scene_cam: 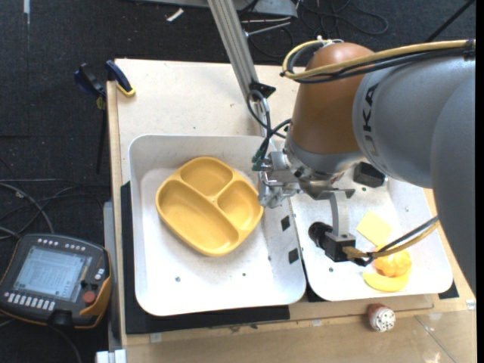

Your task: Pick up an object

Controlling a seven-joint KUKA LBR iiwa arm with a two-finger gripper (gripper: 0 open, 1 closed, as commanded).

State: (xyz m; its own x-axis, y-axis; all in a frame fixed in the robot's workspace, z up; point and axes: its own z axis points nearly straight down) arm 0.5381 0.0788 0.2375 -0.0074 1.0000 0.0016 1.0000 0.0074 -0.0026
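A yellow divided plate [208, 203] lies in the left bin [151, 278], its right rim close to the wall between the bins. My gripper [271, 193] hangs just over that rim, at the right edge of the left bin. Nothing shows held in it. In the right bin [423, 203] lie a pale yellow flat square [373, 228] and, at the front, a yellow-orange rounded object [389, 271]. The bulky grey arm with its orange band [333, 104] covers much of the right bin's back.
A small speckled ball [382, 318] rests on the bench in front of the right bin. A blue and yellow clamp [106, 78] sits at the bench's back left corner. A slanted metal rod [234, 36] rises behind the bins.
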